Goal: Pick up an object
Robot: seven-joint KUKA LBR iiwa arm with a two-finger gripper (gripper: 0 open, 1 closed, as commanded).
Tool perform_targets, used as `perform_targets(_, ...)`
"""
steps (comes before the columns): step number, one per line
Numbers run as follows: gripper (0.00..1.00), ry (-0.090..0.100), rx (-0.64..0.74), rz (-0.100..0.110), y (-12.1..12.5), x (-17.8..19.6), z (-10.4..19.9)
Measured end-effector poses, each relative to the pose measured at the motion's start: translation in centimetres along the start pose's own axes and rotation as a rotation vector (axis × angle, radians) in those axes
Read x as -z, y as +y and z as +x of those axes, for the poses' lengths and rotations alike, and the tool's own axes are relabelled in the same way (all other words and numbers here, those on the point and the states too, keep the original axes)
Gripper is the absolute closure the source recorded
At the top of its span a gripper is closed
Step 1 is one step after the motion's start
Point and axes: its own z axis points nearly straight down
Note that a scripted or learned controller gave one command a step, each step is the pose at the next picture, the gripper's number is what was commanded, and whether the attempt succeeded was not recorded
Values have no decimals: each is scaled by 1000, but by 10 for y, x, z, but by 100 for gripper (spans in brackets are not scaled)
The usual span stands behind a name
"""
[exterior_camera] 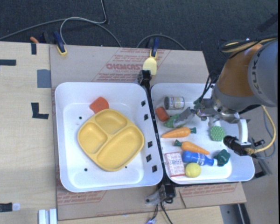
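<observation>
Cardboard-topped bench (84, 69) bears two white bins. Right bin (245, 174) holds toy foods: two carrots (176, 133), a green ball (217, 133). Gripper (196, 115) hangs over its far half; finger state undeterminable. Left bin (60, 139) holds a yellow tray (110, 139).

The arm (252, 73) is cut off by the frame's right side and hides the right bin's (242, 174) far right corner, while the yellow plate (110, 139) covers part of the orange block (99, 104).
</observation>
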Motion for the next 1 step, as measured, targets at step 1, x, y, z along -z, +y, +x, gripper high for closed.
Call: perform_targets(1, 0, 0, 0, -3, -13, -65, 14)
